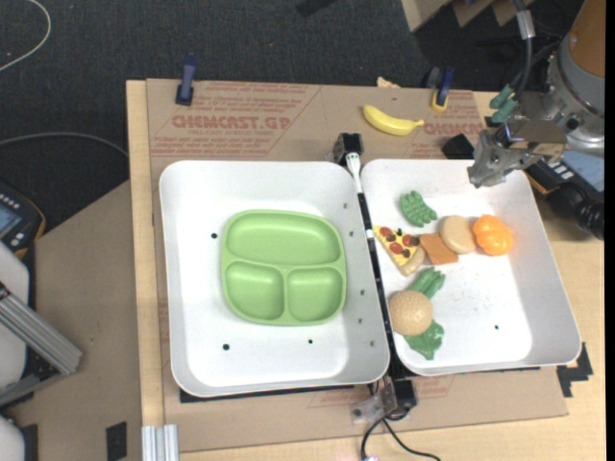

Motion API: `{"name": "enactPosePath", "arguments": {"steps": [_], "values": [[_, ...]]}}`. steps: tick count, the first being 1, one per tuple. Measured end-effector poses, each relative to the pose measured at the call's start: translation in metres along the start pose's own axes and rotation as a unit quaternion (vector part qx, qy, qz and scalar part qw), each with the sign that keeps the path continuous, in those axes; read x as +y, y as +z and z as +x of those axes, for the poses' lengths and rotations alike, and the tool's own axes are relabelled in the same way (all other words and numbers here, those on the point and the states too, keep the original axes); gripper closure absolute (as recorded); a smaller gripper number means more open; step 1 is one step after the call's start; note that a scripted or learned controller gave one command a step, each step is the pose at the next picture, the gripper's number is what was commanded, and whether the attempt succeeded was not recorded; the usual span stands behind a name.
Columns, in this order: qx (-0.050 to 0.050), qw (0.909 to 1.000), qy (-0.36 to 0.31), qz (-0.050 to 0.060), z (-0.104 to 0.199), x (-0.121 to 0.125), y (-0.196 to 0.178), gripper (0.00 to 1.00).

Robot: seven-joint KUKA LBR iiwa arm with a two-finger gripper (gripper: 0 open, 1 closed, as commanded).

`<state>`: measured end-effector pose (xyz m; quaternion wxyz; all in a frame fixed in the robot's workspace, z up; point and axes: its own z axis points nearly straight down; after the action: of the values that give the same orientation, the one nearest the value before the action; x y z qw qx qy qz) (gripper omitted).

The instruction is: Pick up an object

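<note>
My gripper [488,173] hangs over the far right corner of the right bin [538,315], above and to the right of the toys, with nothing seen between its fingers. Below it lie an orange fruit [493,235], a tan bun [457,233], an orange-brown slab [437,250], a pizza slice [400,247], a green leafy piece [417,207], a round tan ball [410,311] and green pieces [428,338] beside it.
A green divided plate [283,265] sits in the left bin [192,257]. A yellow banana [391,120] lies on the cardboard behind the bins. Blue clamps [185,81] hold the board's far edge. Cables and arm hardware crowd the upper right.
</note>
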<state>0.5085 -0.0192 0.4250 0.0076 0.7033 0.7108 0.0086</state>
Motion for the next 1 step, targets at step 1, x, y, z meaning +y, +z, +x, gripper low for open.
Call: {"name": "enactPosePath", "arguments": {"steps": [1], "values": [[0.000,0.9999,0.002,0.017,0.0567,-0.0324,0.0795,1.00]]}}
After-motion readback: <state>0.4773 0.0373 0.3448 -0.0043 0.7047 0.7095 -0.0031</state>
